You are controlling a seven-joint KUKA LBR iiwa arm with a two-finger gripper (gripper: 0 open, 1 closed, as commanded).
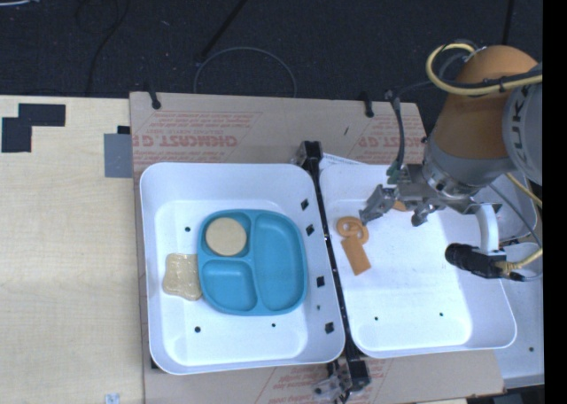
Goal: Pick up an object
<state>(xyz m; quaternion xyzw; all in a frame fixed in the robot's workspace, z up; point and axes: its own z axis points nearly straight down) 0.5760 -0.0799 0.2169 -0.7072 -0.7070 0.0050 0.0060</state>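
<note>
Two shallow white bins sit side by side on a brown board, with a pale wooden worktop (62, 243) running off to the left. A black seam joins their inner edges.

The left bin (230, 340) holds a blue divided plate (279, 260) that takes up most of its floor. The plate's right edge lies close to the bin's inner wall. A tan round disc (225, 236) sits in the plate's far left compartment. A pale, rough-edged pad (182, 275) lies on the bin floor, touching the plate's left edge and near the bin's left wall. Narrow strips of bare white floor run along this bin's far and near edges.

The right bin (425, 305) holds one orange piece (353, 243), shaped like a key with a ring at its far end. It lies near the bin's left edge, just beside the seam, and apart from the walls. The near half of this bin's floor and its right side are bare white.

The grey arm (483, 119), with its orange band, reaches in from the right over the bin's far right corner. The hand (399, 209) hangs over the far part of the right bin, just right of the orange piece and apart from it. Whether the hand is open or closed cannot be told from here, and nothing can be seen in its grip.
</note>
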